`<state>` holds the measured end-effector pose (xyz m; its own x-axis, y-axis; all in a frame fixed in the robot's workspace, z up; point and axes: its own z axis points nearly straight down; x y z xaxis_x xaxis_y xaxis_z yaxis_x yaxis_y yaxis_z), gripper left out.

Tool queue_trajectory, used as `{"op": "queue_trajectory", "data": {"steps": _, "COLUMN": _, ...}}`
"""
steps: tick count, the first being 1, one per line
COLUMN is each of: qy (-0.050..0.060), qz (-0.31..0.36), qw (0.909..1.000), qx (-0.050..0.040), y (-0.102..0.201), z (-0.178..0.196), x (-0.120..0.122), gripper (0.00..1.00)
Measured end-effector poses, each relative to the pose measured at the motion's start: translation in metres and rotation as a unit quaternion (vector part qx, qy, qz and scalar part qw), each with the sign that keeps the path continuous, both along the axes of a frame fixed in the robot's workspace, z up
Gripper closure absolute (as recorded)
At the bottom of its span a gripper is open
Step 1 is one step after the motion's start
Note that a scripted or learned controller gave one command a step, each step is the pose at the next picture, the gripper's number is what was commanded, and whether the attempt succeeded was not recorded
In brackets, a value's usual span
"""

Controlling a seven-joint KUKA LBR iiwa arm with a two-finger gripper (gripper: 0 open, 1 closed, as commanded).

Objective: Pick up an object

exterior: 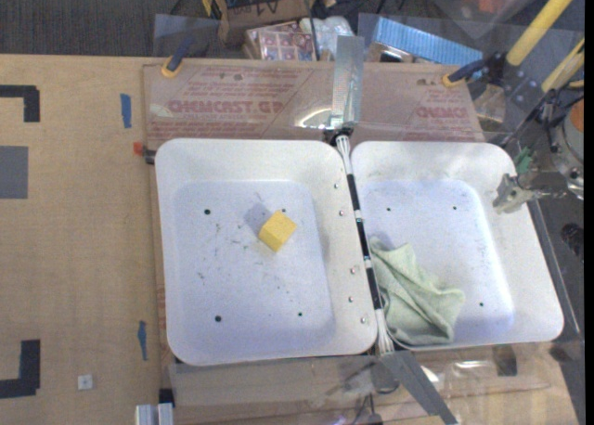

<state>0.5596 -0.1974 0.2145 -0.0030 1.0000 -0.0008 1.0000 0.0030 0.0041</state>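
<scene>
Approach stage, nothing lifted yet. Starting at the left: left bin (176,163), with a yellow block (277,230) lying near its middle, a shade toward the far edge and well apart from every wall. Looks roughly cubic, so no real long axis; turned diamond-wise, one corner toward the bin's near edge. Stands alone and looks like the easier grab.

Next, right bin (529,312), holding a crumpled green cloth (415,291) in the near left corner, touching the wall shared with the left bin. Runs longest on a slant, from that wall down toward the near edge.

Farthest right: gripper (515,189), hanging over the right bin's right rim, well apart from both cloth and block. Too small and cluttered to tell whether spread or closed; holds nothing visible.

Next move probably calls for choosing a target, travelling left over it, turning to match the block's faces or aiming at a raised fold of cloth, then coming down.
</scene>
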Motion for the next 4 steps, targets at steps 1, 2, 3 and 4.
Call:
{"op": "queue_trajectory", "data": {"steps": 1, "qy": -0.001, "qz": 0.146, "qw": 0.9893, "qx": -0.0016, "y": 0.028, "z": 0.070, "x": -0.016, "gripper": 1.00}}
{"op": "queue_trajectory", "data": {"steps": 2, "qy": -0.001, "qz": 0.337, "qw": 0.9416, "qx": -0.0025, "y": 0.084, "z": 0.129, "x": -0.013, "gripper": 1.00}}
{"op": "queue_trajectory", "data": {"steps": 3, "qy": 0.000, "qz": 0.501, "qw": 0.8655, "qx": -0.0018, "y": 0.068, "z": 0.113, "x": -0.030, "gripper": 1.00}}
{"op": "queue_trajectory", "data": {"steps": 4, "qy": -0.002, "qz": 0.625, "qw": 0.7803, "qx": -0.0048, "y": 0.103, "z": 0.131, "x": -0.026, "gripper": 1.00}}
